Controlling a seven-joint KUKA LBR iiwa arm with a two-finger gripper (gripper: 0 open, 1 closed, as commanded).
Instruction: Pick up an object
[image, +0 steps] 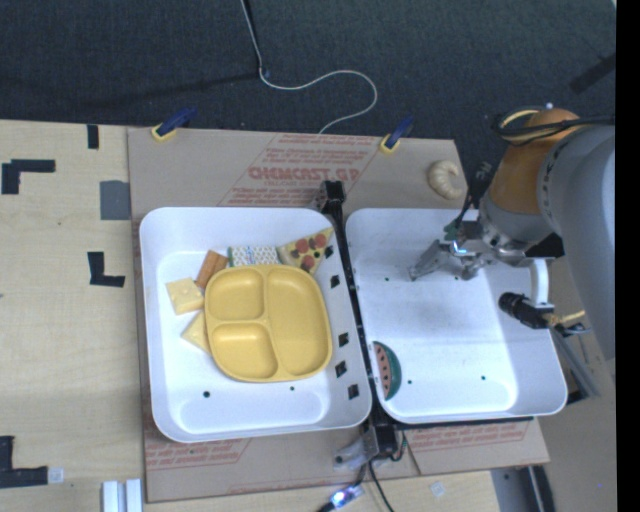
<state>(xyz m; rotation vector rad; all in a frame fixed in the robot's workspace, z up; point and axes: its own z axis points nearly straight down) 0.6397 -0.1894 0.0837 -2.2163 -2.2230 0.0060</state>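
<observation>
**End Effector Over Right Bin; Nearest Object at Lower Left**

The end effector (432, 262) is seen above the upper part of the right bin (500, 400), reached in from the 3 o'clock side by the grey arm (590, 230) with its orange band (520, 175). Whether it is released or clenched cannot be told from this view; nothing is seen between its tips.

The nearest candidate, a watermelon slice toy (386, 368), is found against the left wall of the right bin, at roughly 7 o'clock from the end effector and well apart from it. Its long axis is judged to run along the 12-to-6 line, parallel to the wall. A grasp there is judged to be hindered by the adjacent wall.

The remaining objects are held in the left bin (160, 400), toward 9 o'clock: a yellow divided plate (268, 322) at the centre, a pale yellow block (184, 295) at its 9 o'clock edge, an orange-brown piece (211, 266) and a pizza slice toy (308, 248) near its 12 o'clock edge. A crossing of the central divider would be required for these.

Both bins rest on a cardboard sheet (290, 170) laid on the tabletop (60, 330). A tan round object (447, 179) lies outside the bins at 12 o'clock from the end effector. Dark carpet (120, 50) and a white cable (320, 85) are seen beyond.
</observation>
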